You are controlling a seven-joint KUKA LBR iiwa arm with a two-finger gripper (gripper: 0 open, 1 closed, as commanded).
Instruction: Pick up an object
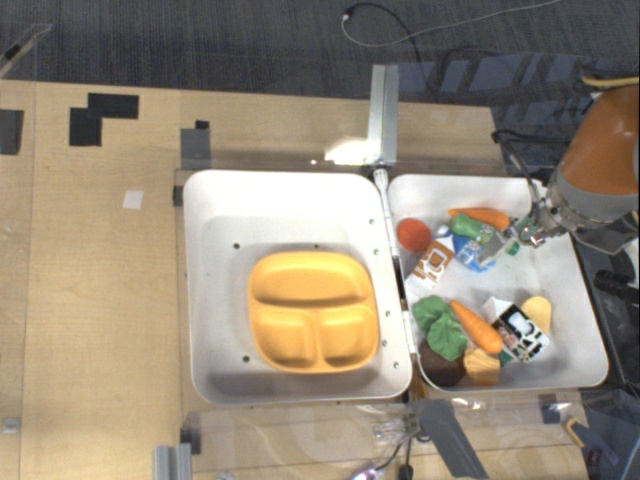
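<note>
My gripper (pixel 521 233) hangs over the back of the right bin (pixel 590 298), below the arm's orange band (pixel 605 158). Its tip is just right of a blue and clear item (pixel 479 252) and a green item (pixel 465 226), close to or touching them. An orange carrot (pixel 482 215) lies behind these. A red ball (pixel 413 234) and a brown and white carton (pixel 435 261) sit further left. Nearer the front lie green leaves (pixel 438 324), a second carrot (pixel 476 327), a black and white box (pixel 521 334) and a pale yellow piece (pixel 538 312).
The left bin (pixel 215 268) holds a yellow divided tray (pixel 313 308). A metal post (pixel 384 118) stands behind the wall between the bins. A dark brown piece (pixel 444 367) and a tan piece (pixel 482 367) rest at the right bin's front edge.
</note>
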